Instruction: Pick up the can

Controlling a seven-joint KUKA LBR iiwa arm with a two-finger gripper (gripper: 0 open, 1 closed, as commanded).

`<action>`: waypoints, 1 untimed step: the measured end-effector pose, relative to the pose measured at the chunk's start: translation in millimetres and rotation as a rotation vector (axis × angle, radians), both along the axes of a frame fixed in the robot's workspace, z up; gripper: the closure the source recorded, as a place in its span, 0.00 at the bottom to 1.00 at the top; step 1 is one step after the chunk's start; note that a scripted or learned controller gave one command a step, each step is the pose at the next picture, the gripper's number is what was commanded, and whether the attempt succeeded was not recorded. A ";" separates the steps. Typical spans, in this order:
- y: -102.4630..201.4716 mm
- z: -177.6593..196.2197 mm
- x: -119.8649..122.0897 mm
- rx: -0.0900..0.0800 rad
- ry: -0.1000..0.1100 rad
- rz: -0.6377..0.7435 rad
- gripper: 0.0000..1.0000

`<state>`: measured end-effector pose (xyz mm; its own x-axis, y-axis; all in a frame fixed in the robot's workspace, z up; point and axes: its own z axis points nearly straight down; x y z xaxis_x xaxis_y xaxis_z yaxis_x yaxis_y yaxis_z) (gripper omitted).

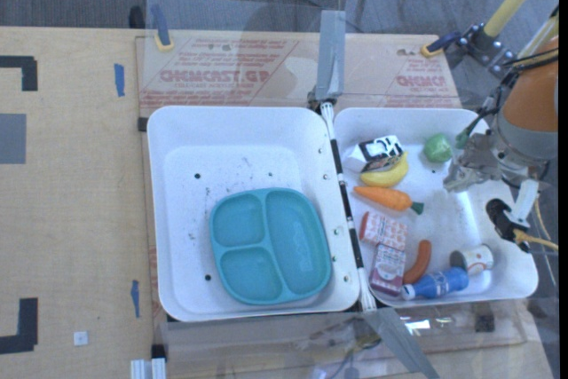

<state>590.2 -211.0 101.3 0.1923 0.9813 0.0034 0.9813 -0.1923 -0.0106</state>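
Observation:
The can (477, 259) is small and white with red marks and a dark end. It lies on its side near the front right corner of the right bin (424, 118). My gripper (463, 173) hangs over the right side of that bin, well behind the can and just in front of a green ball (437, 147). Nothing shows between its tips.
The right bin also holds a black-and-white carton (382, 150), a banana (387, 174), a carrot (383, 198), two red-and-white packets (387, 246), a sausage (418, 258) and a blue bottle (439, 283) right beside the can. The left bin (177, 138) holds a teal divided tray (268, 244).

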 end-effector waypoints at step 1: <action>1.2 -0.2 0.2 0.002 0.001 0.001 0.00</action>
